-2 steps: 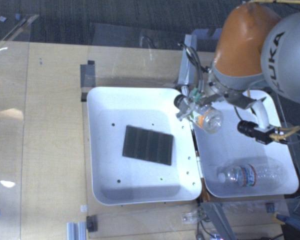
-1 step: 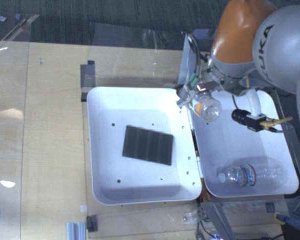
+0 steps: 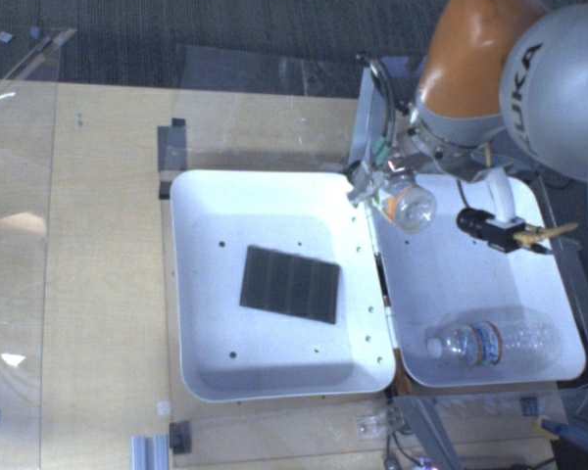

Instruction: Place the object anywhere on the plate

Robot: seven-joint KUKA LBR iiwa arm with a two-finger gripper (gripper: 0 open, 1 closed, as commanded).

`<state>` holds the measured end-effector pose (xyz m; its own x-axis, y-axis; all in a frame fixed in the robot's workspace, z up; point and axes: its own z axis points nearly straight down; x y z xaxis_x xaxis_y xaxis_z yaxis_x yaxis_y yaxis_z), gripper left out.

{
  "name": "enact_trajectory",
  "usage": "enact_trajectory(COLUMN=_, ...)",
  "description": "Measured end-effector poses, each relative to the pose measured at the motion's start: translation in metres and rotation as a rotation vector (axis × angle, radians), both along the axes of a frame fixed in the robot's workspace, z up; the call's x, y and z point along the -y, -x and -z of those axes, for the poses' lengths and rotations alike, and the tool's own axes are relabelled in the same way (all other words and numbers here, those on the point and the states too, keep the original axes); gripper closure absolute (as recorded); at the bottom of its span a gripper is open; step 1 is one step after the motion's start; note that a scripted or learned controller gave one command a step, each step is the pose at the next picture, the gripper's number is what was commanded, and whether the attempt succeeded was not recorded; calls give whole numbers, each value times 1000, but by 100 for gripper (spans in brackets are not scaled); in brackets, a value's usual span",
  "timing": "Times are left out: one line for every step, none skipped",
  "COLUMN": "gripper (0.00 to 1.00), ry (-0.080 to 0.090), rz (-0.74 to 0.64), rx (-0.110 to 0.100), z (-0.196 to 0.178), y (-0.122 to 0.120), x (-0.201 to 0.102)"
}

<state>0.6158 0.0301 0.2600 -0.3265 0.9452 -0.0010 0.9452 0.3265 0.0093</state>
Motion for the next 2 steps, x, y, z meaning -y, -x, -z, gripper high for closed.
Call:
enact_trajectory(gripper=0, ry=0, rz=0, rx=1, z=0, y=0, x=0)
enact_trajectory(gripper=0, ry=3, rz=-250, rx=-3, z=47, y=49, x=6)
